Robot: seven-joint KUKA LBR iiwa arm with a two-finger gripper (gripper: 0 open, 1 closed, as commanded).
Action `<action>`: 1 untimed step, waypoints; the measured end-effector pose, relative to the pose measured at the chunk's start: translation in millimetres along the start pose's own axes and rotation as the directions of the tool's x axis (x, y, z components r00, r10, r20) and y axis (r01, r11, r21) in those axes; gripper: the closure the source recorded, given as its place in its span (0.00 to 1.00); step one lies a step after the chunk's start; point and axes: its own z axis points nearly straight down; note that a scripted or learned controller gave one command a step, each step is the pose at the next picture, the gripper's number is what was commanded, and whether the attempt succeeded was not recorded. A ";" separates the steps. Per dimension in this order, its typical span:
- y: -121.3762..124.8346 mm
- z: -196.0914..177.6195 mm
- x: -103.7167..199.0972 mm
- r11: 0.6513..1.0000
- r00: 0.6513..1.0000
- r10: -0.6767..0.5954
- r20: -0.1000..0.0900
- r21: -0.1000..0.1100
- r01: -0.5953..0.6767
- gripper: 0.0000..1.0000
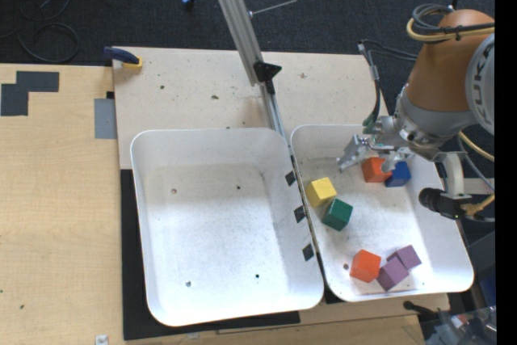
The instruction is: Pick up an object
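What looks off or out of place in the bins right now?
Nothing looks spilled or damaged. All the blocks sit inside the right bin: yellow block, green block, an orange block beside two purple blocks. The gripper hangs beside another orange block and a blue block.

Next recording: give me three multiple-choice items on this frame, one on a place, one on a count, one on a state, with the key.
1. Where do the small cubes lie?
A. right white bin
B. left white bin
C. bare bench

2. How many purple cubes are there?
A. none
B. two
C. four

3. How are the yellow cube and green cube placed?
A. stacked
B. in separate bins
C. side by side near the divider

Key: 1 A, all blocks sit in the right white bin. 2 B, two purple cubes lie at its near end. 3 C, the yellow cube lies beside the green cube. The end effector hovers by an orange cube.
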 end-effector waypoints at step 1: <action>-0.1 -0.1 -1.1 1.000 1.000 0.002 0.000 -0.001 -0.002 0.00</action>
